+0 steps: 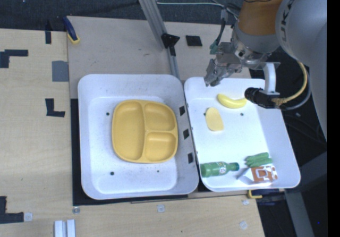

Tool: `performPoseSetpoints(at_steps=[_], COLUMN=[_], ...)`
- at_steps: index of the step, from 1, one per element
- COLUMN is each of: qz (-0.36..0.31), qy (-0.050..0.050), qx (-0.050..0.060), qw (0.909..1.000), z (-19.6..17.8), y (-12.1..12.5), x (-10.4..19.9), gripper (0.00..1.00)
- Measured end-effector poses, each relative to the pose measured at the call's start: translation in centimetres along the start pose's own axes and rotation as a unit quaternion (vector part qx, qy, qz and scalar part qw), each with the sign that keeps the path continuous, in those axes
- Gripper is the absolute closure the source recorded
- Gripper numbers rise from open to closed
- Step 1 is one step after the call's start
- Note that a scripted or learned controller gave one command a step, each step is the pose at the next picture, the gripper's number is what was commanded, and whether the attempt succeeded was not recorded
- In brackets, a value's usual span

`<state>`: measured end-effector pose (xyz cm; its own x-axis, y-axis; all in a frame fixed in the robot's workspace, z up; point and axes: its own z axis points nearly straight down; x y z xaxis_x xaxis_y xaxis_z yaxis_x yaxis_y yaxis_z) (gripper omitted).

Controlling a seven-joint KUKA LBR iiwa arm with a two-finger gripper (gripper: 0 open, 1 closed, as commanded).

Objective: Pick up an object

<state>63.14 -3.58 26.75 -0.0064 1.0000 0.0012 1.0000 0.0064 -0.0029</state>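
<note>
- Camera view had the yellow tray (144,130) in the left bin (87,124), well left of the fingers.
- Gripper (214,79) hung at the right bin (281,145) far edge, nothing visibly between its fingers; their spread I could not tell.
- Yellow banana (231,101) lay just right and below, the pale slice (214,119) below, the green bottle (218,168) farther below; nothing picked yet.

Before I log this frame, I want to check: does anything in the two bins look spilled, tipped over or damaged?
Nothing looks spilled or damaged. The small green plastic bottle lies on its side in the right white bin, near its front edge, beside a green and orange packet. The yellow divided tray sits flat in the left white bin.
</note>
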Motion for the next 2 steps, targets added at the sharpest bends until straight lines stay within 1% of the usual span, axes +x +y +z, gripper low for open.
performPoseSetpoints(at_steps=[1,2], qz=[0.001,0.001], qy=[0.0,0.0], qx=[0.0,0.001], qw=[1.0,1.0], z=[0.6,3.1], y=[-1.9,-4.4], x=[5.1,9.4], gripper=[1.0,1.0])
